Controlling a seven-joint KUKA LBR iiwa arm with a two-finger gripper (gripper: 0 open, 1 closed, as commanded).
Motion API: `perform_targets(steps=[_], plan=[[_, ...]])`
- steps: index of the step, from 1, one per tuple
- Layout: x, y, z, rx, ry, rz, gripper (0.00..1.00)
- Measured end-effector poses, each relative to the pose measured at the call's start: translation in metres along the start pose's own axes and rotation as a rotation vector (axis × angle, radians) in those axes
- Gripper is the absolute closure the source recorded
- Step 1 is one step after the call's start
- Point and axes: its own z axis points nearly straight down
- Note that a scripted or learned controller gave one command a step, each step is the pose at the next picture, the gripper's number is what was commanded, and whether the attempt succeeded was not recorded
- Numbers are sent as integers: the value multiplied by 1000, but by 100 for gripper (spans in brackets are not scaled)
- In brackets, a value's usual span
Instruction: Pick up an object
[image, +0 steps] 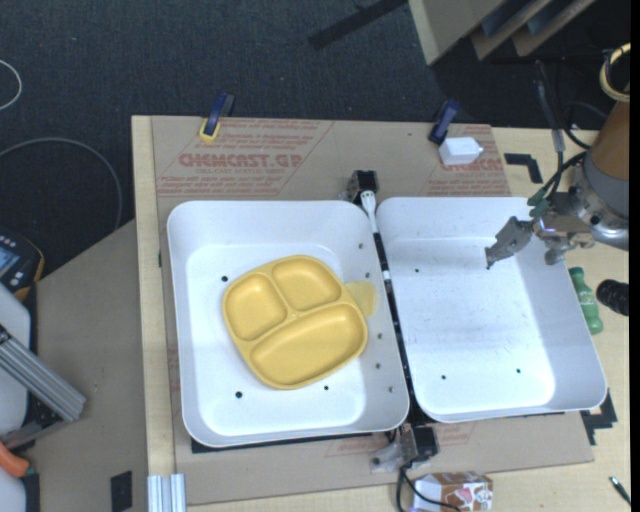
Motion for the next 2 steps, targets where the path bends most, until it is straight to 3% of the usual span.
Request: perform_targets(steps=[1,2], plan=[[55,-45,-96,-12,0,-7,0],[140,-76,-189,-15,2,-12,0]])
